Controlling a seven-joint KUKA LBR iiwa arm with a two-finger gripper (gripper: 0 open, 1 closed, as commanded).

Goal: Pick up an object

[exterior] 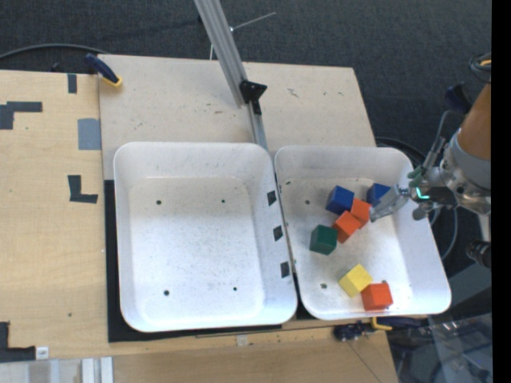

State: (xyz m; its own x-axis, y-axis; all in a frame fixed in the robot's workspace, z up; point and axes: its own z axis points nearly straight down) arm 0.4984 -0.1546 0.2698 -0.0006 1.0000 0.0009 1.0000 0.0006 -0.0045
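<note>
The left bin (136, 238) is bare, and the blocks all lie in the right bin (415, 294): a green cube (323, 239), a blue cube (340, 199), two orange cubes (352, 219) touching, a yellow cube (355, 280) and a red-orange cube (377, 295) near the front. At the right rim the gripper (389, 204) reaches in beside a second blue block (378, 192), near the orange pair. Whether its fingers are spread or pressed together I cannot tell, and no block is lifted, so the pick looks not yet done.

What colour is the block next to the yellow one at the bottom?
Red-orange. The block touches the yellow block in the camera view.
</note>
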